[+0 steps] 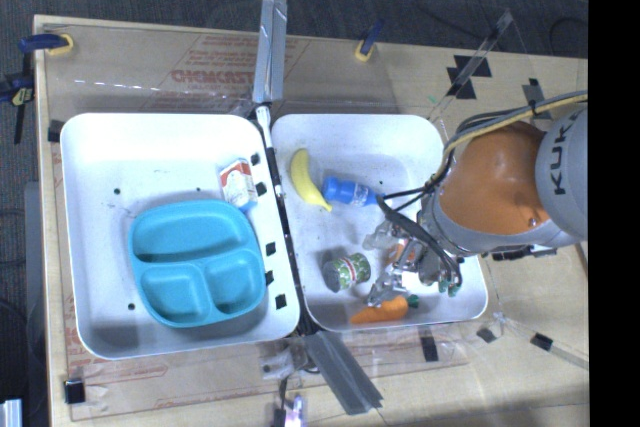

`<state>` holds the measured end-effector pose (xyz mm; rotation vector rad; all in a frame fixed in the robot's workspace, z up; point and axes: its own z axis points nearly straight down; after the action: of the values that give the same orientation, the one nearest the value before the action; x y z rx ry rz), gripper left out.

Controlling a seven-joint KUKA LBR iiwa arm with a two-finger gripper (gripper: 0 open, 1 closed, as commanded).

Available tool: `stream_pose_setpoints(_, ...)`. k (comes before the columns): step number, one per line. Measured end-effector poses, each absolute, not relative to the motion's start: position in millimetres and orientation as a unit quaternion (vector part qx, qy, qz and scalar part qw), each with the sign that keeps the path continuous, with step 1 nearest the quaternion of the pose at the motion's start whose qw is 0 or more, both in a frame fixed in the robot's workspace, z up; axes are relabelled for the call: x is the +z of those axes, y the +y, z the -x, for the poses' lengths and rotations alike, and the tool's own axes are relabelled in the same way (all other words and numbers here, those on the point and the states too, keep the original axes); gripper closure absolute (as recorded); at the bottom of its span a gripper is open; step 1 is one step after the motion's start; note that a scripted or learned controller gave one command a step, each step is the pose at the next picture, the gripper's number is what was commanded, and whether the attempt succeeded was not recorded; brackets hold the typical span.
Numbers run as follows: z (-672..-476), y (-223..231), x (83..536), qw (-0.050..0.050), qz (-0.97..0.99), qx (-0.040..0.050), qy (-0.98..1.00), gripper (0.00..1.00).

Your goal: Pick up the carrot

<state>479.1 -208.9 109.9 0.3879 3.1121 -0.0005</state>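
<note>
Camera view: the gripper (392, 287) is positioned directly over the carrot (380, 313), which lies at the near wall of the right bin (345, 130). Gripper opening and contact cannot be determined.

The grey arm (560, 175) comes in from the right side of the camera view, its broad orange band (490, 185) sitting just above the wrist and facing the camera. Below the band the wrist turns down and to the left, with dark cables looping over it. The claw (392, 287) hangs low at the end of the wrist, pointing down and slightly left, its metal fingers (383, 291) tipped downward.
</note>
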Motion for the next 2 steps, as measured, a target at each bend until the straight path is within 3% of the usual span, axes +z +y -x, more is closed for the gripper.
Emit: stream_pose_setpoints(2,-477.4,-211.0,135.4,0.001,-0.171,-0.0003,0.985,0.0)
